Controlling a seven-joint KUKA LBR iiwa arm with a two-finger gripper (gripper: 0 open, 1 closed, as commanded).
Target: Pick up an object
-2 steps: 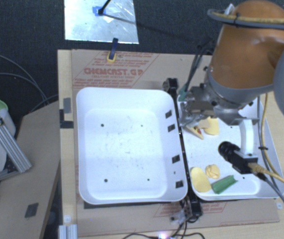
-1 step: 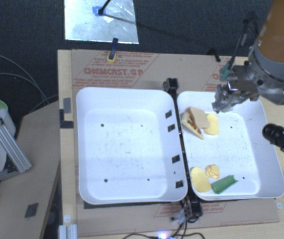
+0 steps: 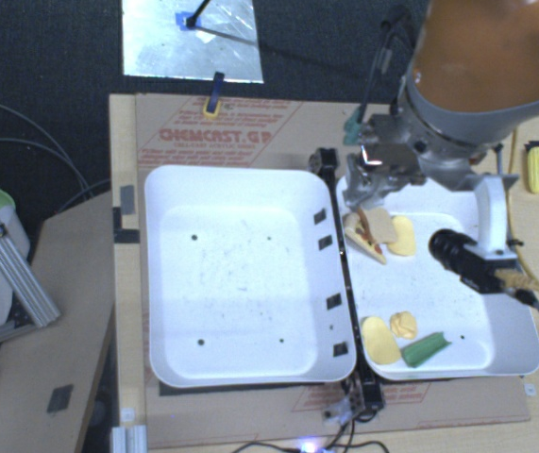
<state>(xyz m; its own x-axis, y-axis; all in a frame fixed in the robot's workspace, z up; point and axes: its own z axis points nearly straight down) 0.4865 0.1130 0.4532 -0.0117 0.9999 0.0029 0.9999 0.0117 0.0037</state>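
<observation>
Cardboard-topped bench, two white bins; arm over the right bin [image 3: 510, 347].

A tan wedge-shaped piece [image 3: 375, 225] lies at the right bin's upper left, directly under the gripper [image 3: 371, 196]; whether its fingers grip it, I cannot tell. A yellow disc [image 3: 402, 236] touches the wedge; another yellow disc [image 3: 379, 340], a yellow knob [image 3: 403, 325] and a green piece [image 3: 426, 348] lie nearer the front edge.
</observation>
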